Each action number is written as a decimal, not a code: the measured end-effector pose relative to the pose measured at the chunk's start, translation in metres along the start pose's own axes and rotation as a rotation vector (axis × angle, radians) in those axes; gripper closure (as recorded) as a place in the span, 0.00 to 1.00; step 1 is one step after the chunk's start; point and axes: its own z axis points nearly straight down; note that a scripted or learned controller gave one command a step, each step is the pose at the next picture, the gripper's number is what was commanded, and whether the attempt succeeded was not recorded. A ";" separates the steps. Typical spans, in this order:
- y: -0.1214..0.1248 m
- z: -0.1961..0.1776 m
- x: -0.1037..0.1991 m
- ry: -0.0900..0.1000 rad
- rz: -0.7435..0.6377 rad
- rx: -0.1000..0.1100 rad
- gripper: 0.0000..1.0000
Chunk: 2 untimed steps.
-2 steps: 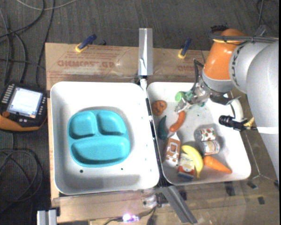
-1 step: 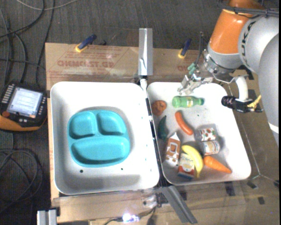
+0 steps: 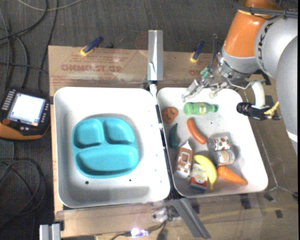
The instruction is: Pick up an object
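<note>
Nearest the camera, both white bins are sitting side by side on the counter; the right bin (image 3: 257, 171) is holding all candidate objects, none lifted. The end effector (image 3: 206, 85) is hovering over the far rim with fingers spread and nothing between them, just above the green bottle (image 3: 200, 108). Grasping and lifting are remaining.

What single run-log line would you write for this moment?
arm: right bin's far edge | tool: above green bottle, holding nothing | right bin: sausage, banana, carrot | left bin: blue tray
</note>
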 end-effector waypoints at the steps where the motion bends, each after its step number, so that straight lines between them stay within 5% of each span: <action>1: -0.023 0.113 -0.019 0.002 -0.034 -0.003 0.00; 2: -0.023 0.107 -0.019 0.004 -0.033 -0.001 1.00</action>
